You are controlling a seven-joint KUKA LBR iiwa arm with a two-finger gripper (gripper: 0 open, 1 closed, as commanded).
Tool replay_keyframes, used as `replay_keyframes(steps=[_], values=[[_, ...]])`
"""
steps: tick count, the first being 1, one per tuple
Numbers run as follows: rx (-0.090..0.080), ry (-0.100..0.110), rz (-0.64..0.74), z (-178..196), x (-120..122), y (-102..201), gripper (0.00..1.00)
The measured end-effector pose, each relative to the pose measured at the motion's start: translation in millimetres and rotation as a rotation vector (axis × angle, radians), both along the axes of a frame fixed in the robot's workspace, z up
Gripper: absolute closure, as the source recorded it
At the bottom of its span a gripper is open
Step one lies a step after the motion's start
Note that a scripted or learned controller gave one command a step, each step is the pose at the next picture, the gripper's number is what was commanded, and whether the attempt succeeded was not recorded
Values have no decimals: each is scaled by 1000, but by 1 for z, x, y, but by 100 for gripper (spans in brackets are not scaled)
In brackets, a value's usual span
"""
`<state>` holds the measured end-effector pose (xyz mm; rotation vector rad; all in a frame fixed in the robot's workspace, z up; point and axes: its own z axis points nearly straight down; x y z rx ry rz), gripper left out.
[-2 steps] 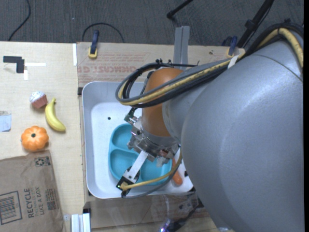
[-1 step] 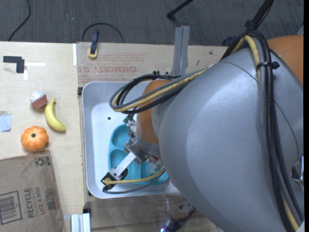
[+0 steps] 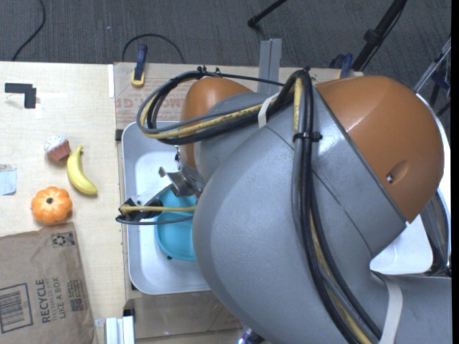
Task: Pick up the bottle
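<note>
Well, the big grey arm (image 3: 287, 221) hangs low over the white bin (image 3: 140, 264), its gripper (image 3: 179, 180) down by something blue (image 3: 176, 235), maybe the bottle, grip unreadable, so nothing looks lifted yet.

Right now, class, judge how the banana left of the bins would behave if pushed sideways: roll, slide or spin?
The banana is curved and lies on its side on the board, so it would probably pivot or slide, not roll. Its skin looks smooth, so it may slip in a pinch.
</note>
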<state>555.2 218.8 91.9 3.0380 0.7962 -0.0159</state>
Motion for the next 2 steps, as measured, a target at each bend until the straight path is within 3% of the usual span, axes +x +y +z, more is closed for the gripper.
replay_keyframes(steps=[1,2], values=[[-3,5,-9,11,1,-5,100],[1,-8,1,203,38,-2,100]])
